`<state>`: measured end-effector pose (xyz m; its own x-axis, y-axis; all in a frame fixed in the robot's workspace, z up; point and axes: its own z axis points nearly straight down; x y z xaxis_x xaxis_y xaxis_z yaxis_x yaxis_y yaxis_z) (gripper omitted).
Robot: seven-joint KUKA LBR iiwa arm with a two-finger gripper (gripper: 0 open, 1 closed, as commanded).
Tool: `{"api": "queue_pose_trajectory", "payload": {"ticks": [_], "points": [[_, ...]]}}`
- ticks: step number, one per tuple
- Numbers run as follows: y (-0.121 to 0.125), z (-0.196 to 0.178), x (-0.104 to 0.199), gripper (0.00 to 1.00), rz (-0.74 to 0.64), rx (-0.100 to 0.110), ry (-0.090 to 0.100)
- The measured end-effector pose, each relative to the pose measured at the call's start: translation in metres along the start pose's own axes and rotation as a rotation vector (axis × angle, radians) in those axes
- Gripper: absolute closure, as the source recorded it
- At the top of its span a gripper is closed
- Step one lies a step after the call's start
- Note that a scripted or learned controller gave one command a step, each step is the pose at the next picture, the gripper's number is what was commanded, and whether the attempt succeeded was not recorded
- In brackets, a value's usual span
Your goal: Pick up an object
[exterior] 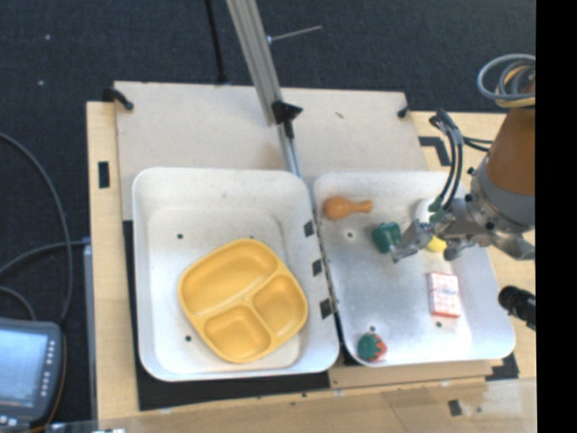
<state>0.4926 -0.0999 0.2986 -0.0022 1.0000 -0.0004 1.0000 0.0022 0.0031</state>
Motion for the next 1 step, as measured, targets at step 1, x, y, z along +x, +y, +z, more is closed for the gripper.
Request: {"api": "queue_pose_trajectory", "payload": {"ticks": [1], "points": [[0.0000, 0.0000, -0.0002, 0.00, 0.003, -0.001, 0.000]]}}
